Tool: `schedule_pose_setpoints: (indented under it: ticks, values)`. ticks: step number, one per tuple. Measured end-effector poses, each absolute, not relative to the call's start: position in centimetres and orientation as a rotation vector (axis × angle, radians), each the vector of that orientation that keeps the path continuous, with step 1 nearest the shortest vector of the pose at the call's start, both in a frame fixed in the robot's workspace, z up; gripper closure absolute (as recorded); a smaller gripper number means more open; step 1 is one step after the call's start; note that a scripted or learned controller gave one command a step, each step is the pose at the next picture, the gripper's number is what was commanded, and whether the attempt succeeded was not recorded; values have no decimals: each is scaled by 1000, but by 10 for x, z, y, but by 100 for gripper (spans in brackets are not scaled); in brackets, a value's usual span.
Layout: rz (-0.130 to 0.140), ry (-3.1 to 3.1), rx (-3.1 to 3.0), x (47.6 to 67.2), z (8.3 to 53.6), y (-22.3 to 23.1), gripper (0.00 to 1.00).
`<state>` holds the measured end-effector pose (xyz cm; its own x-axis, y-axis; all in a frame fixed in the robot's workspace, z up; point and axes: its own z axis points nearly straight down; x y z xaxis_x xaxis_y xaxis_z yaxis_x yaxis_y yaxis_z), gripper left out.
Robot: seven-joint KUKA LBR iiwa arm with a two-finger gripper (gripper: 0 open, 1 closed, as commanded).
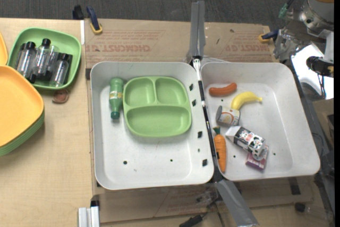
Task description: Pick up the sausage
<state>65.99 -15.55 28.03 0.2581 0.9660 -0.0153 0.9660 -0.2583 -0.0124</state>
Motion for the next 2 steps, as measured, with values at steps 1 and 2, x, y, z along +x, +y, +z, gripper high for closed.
schedule_pose_setpoints:
  ticks: [1,2]
  values:
    - [33,-1916,-2488,660,288,-156,100]
    - [36,-1919,-2485,660,295,-156,100]
